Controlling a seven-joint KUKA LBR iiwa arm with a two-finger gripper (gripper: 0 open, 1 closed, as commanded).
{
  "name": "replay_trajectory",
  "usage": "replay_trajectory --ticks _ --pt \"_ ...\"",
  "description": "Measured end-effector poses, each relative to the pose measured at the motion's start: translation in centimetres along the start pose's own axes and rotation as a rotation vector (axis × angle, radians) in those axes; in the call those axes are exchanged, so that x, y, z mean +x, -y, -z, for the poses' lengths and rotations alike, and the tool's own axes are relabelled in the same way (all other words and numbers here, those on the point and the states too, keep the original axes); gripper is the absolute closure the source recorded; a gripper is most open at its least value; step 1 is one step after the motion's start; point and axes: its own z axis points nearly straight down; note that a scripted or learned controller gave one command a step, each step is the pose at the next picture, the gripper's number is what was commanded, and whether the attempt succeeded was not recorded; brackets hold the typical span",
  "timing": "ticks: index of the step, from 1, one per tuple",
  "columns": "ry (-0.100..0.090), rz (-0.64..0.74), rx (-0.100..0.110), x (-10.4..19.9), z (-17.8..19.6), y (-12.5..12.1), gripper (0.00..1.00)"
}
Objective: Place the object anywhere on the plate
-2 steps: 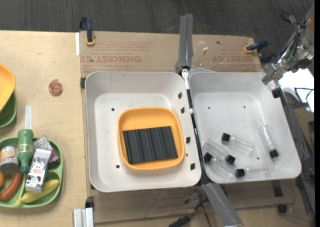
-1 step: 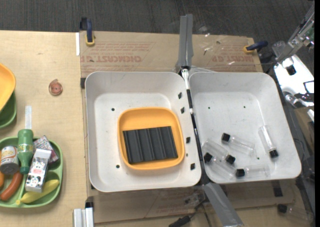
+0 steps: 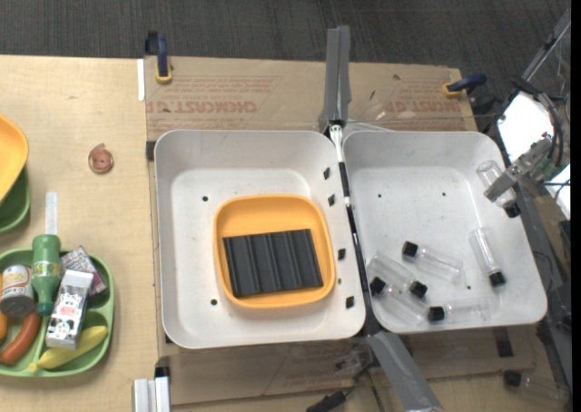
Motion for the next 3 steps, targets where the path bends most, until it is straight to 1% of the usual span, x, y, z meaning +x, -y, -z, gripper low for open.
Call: replay_trajectory --ticks 1,2,3 --pt "0.003 0.149 -0.002 -3.4 8.2 -4.5 1.0" --pt "0.005 0.442 -0.002 -5.0 9.7 -6.8 1.0" --pt "0.004 0.521 -0.002 -4.9 21.0 -6.7 1.0"
